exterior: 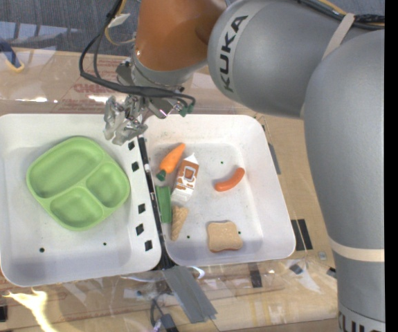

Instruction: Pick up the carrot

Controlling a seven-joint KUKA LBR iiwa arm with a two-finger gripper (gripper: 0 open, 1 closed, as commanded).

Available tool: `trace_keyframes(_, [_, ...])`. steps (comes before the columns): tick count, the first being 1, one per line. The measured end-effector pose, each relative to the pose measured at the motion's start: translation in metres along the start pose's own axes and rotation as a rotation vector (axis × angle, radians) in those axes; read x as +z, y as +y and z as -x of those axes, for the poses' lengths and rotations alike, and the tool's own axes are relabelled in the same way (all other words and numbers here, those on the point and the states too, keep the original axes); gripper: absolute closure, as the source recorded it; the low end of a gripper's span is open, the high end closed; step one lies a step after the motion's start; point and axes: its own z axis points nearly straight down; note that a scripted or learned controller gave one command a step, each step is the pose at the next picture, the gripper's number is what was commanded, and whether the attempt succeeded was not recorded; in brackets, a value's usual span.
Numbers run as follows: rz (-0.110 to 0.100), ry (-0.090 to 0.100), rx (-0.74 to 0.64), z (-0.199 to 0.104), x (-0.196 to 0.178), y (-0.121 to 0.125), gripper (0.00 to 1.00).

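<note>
Even, bright overhead light falls on my bench. The white bins (205, 126) are near overexposed, with soft shadows. Glare streaks the clear plastic sheet (53, 88) around them. My arm (275, 54) looms slightly soft; edges show mild blur.

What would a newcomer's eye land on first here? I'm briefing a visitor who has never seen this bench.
First the big grey arm with its orange band, filling the top and right, its claw hanging over the far edge of the left bin. Next the bright green divided plate lying in that bin. Then the small orange carrot in the right bin, beside a little carton, untouched.
</note>
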Motion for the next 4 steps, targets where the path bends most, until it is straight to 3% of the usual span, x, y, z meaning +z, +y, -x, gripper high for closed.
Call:
trace_keyframes(1, [-0.003, -0.005, -0.002, 0.002, -0.012, 0.000, 1.00])
trace_keyframes(2, [0.001, -0.001, -0.472, 0.004, -0.060, 0.005, 1.00])
trace_keyframes(3, [0.000, 0.001, -0.188, -0.007, -0.091, -0.008, 1.00])
trace_keyframes(4, [0.000, 0.000, -0.095, 0.030, -0.096, 0.034, 1.00])
